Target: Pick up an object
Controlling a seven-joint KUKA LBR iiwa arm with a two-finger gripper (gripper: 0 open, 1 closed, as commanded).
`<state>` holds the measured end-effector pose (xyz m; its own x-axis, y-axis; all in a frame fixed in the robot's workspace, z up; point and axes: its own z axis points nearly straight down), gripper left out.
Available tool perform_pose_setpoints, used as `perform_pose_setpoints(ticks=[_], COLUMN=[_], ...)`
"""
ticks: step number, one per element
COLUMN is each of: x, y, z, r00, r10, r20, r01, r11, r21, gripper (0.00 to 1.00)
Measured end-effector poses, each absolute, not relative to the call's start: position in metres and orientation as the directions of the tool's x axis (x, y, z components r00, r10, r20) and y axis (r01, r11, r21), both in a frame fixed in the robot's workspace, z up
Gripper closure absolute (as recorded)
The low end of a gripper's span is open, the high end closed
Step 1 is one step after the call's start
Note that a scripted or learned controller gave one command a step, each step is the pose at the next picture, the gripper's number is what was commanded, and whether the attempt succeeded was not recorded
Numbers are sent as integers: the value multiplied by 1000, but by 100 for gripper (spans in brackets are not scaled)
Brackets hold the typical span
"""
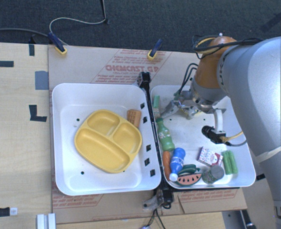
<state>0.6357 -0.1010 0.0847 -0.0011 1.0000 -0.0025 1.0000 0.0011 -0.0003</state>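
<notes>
My gripper (177,112) hangs low over the back left of the right bin (193,130), its fingers spread and nothing between them. Just in front of it a green bottle (165,136) lies along the bin's left wall. Further forward lie an orange carrot (166,161), a blue bottle (176,160) and a watermelon slice (189,178). In the front right corner sit a grey can (213,173), a red and white box (209,156) and a green ribbed piece (230,162).
The left bin (59,142) holds a yellow divided plate (108,140) and a small brown cylinder (134,117) near its right wall. A black divider (147,118) runs between the bins. The grey arm (255,89) covers the right bin's right side.
</notes>
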Motion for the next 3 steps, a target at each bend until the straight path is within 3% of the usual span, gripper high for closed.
perform_pose_setpoints(ticks=[1, 2, 3], x=[636, 636, 636], y=[-101, -101, -100], z=[94, 94, 104], r00=[-3, -2, -3], r10=[1000, 1000, 1000], r20=[-4, -4, -5], r01=[1000, 1000, 1000], r11=[3, 2, 3], r21=[-1, -1, -2], gripper=[100, 0, 100])
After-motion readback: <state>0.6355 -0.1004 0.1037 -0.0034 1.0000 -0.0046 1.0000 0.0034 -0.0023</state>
